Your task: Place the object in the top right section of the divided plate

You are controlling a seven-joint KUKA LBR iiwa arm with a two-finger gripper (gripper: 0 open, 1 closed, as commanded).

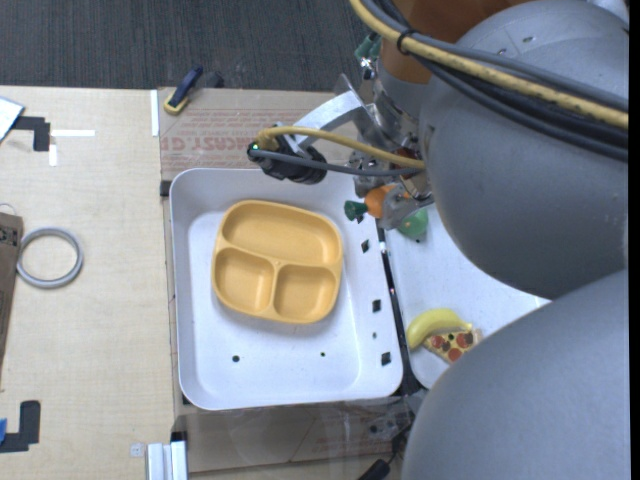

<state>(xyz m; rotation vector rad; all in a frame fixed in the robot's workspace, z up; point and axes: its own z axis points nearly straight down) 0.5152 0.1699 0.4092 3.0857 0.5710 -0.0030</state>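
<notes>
Grey arm (540, 168) bulks largest and closest to the lens, covering the right side of the view from top to bottom; orange band (470, 3) visible at the top, black and yellow cables (480, 63) draped across the housing. Gripper (385, 203) sits low over the far end of the right bin (440, 268), close to the divider where the two bins meet; too much of it is hidden by the wrist and cabling to tell its state. Small cluster just beneath it: an orange piece (374, 201), a dark green bit (353, 209) to its left, a paler green piece (414, 225) to its right. Whether any of these is gripped, cannot tell. Near edge of the right bin: banana (436, 324) lying flat, with a pizza slice toy (452, 344) touching it on the near side, both partly cut off by the arm. Left bin (195, 368) holds the divided plate (278, 261), yellow-tan, sitting toward the bin's far half, one large section on the far side, two smaller sections on the near side. All three sections bare. Black camera-like fitting (290, 161) overhangs the left bin's far rim. On the bench (90, 388) left of the bins, a grey tape ring (47, 257) lies flat, well apart from the bin. Blue-and-yellow clip (185, 89) at the bench's far edge.
</notes>
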